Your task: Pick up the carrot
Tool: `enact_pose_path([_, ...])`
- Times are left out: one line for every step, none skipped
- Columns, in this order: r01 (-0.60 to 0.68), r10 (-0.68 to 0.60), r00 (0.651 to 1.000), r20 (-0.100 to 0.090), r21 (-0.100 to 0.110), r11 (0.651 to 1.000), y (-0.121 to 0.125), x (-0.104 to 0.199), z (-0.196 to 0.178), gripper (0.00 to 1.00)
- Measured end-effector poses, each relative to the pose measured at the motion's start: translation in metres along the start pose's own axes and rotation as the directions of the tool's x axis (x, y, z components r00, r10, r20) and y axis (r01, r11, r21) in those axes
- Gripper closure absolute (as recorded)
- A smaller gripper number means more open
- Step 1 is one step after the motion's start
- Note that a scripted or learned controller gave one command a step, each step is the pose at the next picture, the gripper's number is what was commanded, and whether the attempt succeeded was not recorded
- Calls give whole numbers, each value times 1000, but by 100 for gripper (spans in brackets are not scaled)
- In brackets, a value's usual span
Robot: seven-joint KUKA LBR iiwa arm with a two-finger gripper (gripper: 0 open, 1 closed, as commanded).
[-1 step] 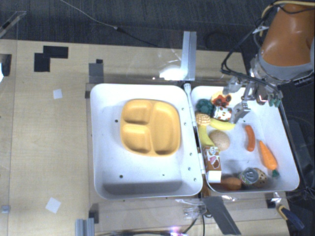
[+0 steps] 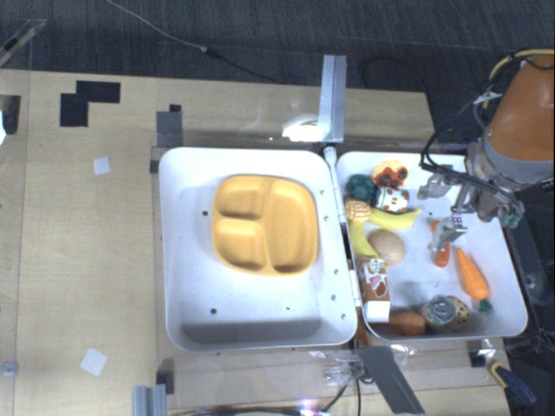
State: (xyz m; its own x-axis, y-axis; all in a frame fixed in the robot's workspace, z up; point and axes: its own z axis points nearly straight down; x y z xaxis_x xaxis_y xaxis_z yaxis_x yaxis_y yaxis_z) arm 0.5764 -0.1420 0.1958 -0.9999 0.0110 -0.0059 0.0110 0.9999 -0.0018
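The arm (image 2: 520,115) is reaching in from the right of the camera view, its orange band showing as a rounded dome near the upper right corner with the grey wrist section just beneath it. Dark cables are looping around the orange part and trailing down its left side. Below the wrist, the hand (image 2: 447,232) is pointing downward and slightly leftward, its metal body hanging low. Whether its tips are parted is not clear from this angle.
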Motion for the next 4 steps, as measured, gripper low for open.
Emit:
enact_pose_path([38,-38,999,10,2,999,-44,16,106,0])
enact_pose_path([84,-84,996,8,3,996,-66,81,106,0])
enact_pose_path([91,-91,996,17,6,996,-65,77,93,100])
enact_pose_path([-243,243,970,6,-4,970,31,78,20,100])
